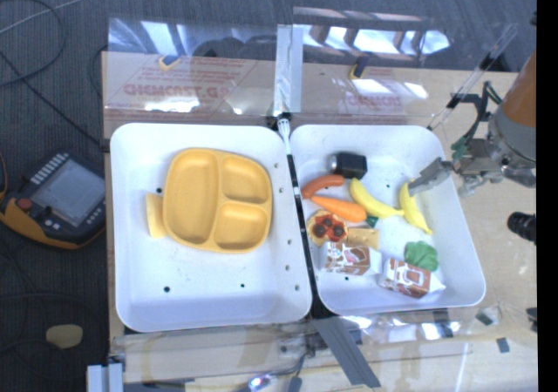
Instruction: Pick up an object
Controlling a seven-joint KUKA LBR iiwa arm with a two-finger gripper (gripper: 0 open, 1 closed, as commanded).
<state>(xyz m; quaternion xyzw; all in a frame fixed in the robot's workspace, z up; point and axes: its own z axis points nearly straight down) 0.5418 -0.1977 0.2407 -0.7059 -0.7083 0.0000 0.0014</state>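
Left to right: left bin [131,294] carries one yellow divided tray [216,199], three compartments, lying flat with a pale yellow flat piece [154,215] poking out from under its left edge; nothing else in there. Right bin [471,281] has all the pickable stuff, clustered centre: one orange-red sausage-like piece [321,183], one carrot [338,206], one small pizza slice [330,227], two red-and-white packets [347,257] along the near side, one black block [350,163] toward the far side, two bananas [372,199] (second one lies near the right wall), one green leafy item [422,254] sitting against the right-hand packet. So ten-ish toy items, all resting on the bin floor. The pincer [432,175] sits at the right bin's far-right edge, tip near the top of the right banana; can't tell how wide it stands from this angle, and nothing visibly sits in it. Judgement: task not done, no object lifted. Whole grasp-and-raise is left; nearest candidate looks like the right banana.
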